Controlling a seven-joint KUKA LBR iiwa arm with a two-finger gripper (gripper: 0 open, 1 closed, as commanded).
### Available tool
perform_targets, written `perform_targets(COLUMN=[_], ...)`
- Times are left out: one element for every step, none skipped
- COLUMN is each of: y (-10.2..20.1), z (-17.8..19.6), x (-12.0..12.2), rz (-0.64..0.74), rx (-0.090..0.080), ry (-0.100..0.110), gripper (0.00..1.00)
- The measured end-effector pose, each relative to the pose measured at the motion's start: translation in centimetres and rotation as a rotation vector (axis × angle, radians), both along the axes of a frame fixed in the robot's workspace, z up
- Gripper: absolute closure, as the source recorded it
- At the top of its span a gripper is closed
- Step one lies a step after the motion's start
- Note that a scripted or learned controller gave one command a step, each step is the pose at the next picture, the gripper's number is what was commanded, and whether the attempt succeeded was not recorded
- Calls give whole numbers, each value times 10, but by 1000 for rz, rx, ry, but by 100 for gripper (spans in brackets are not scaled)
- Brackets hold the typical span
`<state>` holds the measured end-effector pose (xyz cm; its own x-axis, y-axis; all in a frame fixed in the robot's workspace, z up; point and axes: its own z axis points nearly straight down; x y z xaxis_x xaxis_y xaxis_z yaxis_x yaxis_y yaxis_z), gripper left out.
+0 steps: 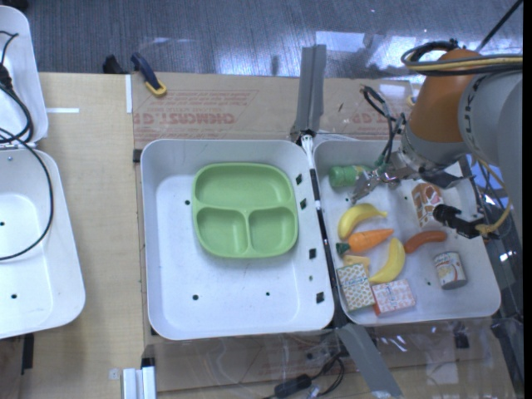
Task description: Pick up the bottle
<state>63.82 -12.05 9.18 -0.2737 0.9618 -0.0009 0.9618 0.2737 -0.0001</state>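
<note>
Red print on the flat brown cardboard sheet [218, 105] behind the bins, upside down, apparently reading "CHEMCYL", other labels illegible

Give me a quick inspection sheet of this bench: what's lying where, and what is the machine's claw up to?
Surface: two white bins side by side, left bin and right bin.
Job's things: green bottle lying at the right bin's far left corner.
Clutter: green divided tray in left bin; two bananas, carrot, small boxes, can in right bin.
Grippers: gripper low beside the bottle; grasp unclear.
Cables: yellow and black cables looped over the arm.
Surroundings: cardboard sheet behind the bins.
</note>
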Motion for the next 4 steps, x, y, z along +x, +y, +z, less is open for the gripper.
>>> perform_targets(y=[-1,-1,19,14], z=[10,10,0,9], x=[1,1,20,18], rz=[-3,-4,-24,-28], rx=[-1,-1,-1,-7], ry=[-3,-2,3,7], gripper=[100,0,0,100])
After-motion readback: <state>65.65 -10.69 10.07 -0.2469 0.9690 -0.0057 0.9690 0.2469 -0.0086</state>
